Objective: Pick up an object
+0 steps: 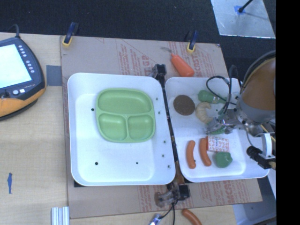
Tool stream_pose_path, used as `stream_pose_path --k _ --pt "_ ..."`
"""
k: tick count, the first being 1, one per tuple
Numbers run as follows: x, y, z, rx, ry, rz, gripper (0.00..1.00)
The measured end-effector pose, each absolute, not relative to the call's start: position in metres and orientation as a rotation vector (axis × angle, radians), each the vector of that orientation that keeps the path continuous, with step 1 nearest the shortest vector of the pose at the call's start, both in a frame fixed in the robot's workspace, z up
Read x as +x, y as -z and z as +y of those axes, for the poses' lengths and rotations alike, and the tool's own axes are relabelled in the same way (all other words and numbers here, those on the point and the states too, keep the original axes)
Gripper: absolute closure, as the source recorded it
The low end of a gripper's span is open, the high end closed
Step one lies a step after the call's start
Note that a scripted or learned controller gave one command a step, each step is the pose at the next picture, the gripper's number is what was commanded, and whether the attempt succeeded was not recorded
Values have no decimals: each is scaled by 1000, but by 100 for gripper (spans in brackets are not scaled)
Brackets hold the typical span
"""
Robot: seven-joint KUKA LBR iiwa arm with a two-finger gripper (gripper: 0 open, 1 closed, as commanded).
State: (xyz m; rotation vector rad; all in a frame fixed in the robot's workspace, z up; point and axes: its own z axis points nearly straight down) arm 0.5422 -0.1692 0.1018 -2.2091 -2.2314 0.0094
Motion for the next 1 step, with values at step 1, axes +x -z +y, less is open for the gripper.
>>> stream_pose_path --k 1 --pt "564 -192 -61 -2213 -1 -2228 100"
